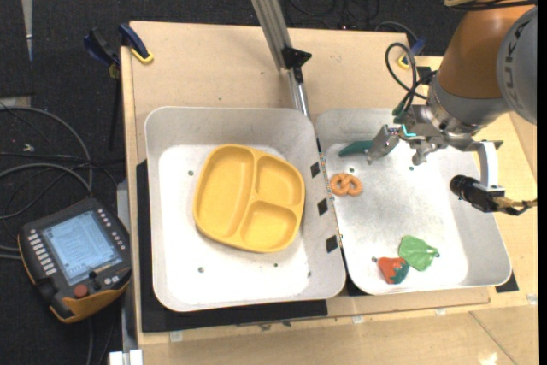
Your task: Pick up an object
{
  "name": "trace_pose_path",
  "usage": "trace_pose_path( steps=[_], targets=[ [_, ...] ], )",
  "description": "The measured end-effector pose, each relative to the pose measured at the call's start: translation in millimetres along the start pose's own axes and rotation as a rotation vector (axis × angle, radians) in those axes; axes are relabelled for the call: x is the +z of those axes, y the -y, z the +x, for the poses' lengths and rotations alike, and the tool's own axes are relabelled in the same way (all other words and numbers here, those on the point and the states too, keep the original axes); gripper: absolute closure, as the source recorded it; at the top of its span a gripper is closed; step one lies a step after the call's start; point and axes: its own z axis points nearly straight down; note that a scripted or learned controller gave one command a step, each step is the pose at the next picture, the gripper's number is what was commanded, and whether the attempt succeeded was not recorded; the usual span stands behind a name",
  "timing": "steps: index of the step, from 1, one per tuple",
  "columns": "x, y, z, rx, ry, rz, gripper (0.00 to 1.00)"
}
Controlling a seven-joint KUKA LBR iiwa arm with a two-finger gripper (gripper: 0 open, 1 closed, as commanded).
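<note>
In the right bin (479, 269) lie an orange pretzel-shaped piece (346, 184), a green leafy piece (417, 252) and a small red and teal piece (392, 269) beside it. A dark teal flat object (354, 150) rests near the bin's far left corner. My gripper (402, 149) hangs over the far part of this bin, open, with its fingers spread. Its left fingertip (382, 144) stands right next to the teal object's end; nothing sits between the fingers.
The left bin (171, 184) holds a yellow divided plate (250, 197). A metal pole (267, 0) slants across the back of the bench. A black camera part (472, 189) juts from the wrist over the right bin. A teach pendant (75, 256) lies on the floor at left.
</note>
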Motion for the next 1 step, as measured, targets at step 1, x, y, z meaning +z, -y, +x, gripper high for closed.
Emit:
trace_pose_path(
  steps=[1],
  targets=[
    [59.3,-7.2,-2.3,0.002,0.001,0.005,0.0]
  ],
)
